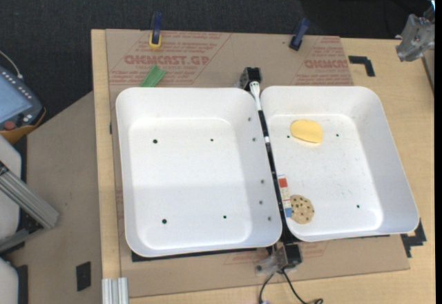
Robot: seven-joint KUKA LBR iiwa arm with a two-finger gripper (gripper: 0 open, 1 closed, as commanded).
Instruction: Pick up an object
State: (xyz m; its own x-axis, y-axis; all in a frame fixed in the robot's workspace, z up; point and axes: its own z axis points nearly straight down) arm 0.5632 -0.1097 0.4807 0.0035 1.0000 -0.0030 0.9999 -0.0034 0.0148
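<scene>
Fingers (413,39), if that is the grey metal piece at the far right edge, are too cropped to tell whether spread or clenched; they hang well apart from both bins. Likeliest target: the yellow lump (306,131), far side of the right bin (387,150), probably light, smooth and slightly soft, best pinched across its short width. A flat speckled cookie (301,209) lies near that bin's front left corner, likely brittle and hard to get under. Beside it on the counter (103,157) sits the left bin (131,157).

Yellow oval (306,131) (flat) upper right bin; speckled cookie (301,209) near its btm-left corner.
</scene>
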